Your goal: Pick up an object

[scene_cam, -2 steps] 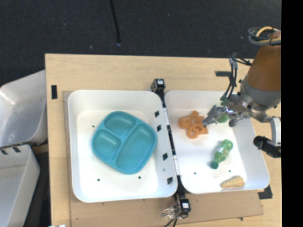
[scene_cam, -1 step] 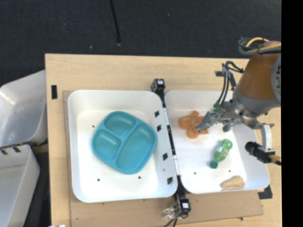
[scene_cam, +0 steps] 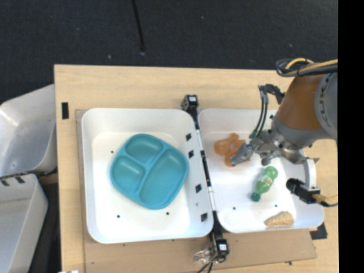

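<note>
The gripper (scene_cam: 243,154) hangs low over the right bin (scene_cam: 239,212), its dark fingertips right at the orange toy (scene_cam: 227,147) lying near the bin's far left side. Whether those fingers are apart or closed cannot be told from this view, and no object is visibly caught between them. A green bottle (scene_cam: 264,182) lies tilted just right of the toy, and a tan bread-like piece (scene_cam: 279,219) rests further toward the bin's near right corner. Left of the toy, the left bin (scene_cam: 96,220) carries a blue divided plate (scene_cam: 149,170).
</note>
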Robot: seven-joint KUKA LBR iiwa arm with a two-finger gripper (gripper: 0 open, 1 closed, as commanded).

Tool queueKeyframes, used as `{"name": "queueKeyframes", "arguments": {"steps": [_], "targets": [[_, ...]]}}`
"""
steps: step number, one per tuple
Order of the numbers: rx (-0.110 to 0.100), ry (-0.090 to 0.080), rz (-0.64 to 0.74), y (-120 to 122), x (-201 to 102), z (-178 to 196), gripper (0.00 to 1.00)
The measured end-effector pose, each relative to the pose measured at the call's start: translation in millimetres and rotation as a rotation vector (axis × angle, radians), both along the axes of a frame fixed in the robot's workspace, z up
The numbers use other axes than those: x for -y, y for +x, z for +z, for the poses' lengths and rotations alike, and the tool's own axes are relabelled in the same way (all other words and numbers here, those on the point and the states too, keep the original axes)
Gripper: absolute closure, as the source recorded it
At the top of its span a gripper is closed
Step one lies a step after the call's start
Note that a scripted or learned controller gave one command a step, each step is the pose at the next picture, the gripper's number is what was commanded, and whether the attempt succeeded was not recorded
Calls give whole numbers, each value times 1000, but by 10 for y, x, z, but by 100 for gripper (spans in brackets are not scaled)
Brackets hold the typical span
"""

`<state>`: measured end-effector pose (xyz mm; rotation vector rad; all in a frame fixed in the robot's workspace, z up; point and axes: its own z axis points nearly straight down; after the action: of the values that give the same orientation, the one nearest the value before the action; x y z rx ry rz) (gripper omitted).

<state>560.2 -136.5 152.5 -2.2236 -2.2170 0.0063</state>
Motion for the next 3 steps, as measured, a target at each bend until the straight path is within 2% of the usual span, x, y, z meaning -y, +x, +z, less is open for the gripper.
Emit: {"name": "queueKeyframes", "arguments": {"steps": [1, 2, 3], "targets": [[7, 1, -3, 18, 3, 135, 100], [12, 0, 6, 33, -48, 764, 100], [6, 2, 5, 41, -46, 710, 100]]}}
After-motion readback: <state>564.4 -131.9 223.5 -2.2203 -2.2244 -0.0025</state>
